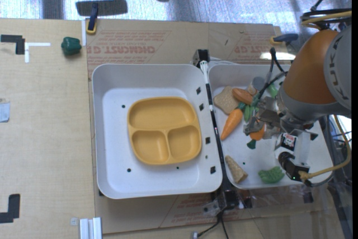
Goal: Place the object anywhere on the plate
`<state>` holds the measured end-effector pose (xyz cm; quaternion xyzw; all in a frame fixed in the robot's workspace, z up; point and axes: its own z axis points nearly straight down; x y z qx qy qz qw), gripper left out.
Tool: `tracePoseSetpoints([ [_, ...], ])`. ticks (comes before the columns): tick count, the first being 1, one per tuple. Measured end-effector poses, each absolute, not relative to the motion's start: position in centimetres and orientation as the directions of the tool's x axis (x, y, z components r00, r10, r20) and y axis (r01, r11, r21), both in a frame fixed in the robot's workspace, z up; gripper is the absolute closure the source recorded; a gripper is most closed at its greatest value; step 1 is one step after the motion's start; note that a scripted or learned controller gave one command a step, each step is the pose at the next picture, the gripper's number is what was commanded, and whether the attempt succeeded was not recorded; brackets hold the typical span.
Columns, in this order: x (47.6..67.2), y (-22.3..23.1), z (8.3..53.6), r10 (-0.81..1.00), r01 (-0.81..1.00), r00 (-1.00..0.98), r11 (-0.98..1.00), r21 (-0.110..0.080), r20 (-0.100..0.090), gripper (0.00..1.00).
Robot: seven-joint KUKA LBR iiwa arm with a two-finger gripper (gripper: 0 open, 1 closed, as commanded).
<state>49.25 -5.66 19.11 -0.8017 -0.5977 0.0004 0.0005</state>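
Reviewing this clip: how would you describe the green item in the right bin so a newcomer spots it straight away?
Find the right white bin, under the arm. Go to its near edge, below the gripper. The leafy green piece lies there alone, right of the tan wedge; the carrots farther up are orange.

Two shallow white bins [103, 137] sit side by side. One yellow three-compartment plastic plate [164, 130], two orange toy carrots [231, 123], one leafy green toy vegetable [271, 175].

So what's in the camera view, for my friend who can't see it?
A grey and orange robot arm reaches into the right bin, which holds toy carrots, bread and a green leafy piece. A yellow divided plate sits in the left bin.
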Motion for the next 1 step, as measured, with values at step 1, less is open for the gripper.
tracePoseSetpoints([
  [1,49.26,-5.67,19.11,0.958,0.958,0.285,-0.285,-0.001,0.000,0.00],
])
